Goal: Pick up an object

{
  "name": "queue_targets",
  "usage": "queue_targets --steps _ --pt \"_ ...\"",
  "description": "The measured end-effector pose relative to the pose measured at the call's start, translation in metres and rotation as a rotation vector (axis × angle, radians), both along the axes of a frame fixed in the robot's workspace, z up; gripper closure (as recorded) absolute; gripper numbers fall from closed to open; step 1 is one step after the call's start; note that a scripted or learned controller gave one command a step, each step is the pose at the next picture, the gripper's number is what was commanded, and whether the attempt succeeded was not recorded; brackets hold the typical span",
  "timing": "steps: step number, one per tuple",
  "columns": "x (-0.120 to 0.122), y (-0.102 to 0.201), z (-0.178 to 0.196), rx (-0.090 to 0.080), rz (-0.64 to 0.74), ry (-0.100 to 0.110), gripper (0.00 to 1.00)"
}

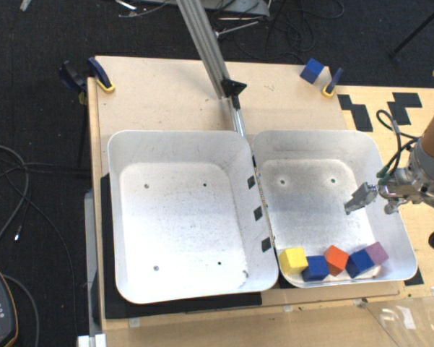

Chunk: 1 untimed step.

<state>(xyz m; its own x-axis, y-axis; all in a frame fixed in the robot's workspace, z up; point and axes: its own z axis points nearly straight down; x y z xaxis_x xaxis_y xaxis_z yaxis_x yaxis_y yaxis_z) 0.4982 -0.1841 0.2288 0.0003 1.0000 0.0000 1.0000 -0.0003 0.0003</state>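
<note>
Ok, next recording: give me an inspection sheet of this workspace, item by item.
Surface: wooden bench bearing a left bin and a right bin.
Job's things: yellow block, blue block, orange block, second blue block and purple block, crowded along the right bin's near edge.
Clutter: a loose blue block on the bench's far right corner.
Grippers: gripper above the right bin, apart from the blocks.
Cables: black cables on the floor at left.
Surroundings: dark carpet; slanted metal pole.
</note>
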Motion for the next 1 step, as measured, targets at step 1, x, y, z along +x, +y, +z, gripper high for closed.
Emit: queue_targets --steps 1 --pt "0.0439 -0.0007 0.0961 -0.005 0.006 -0.011 0.0"
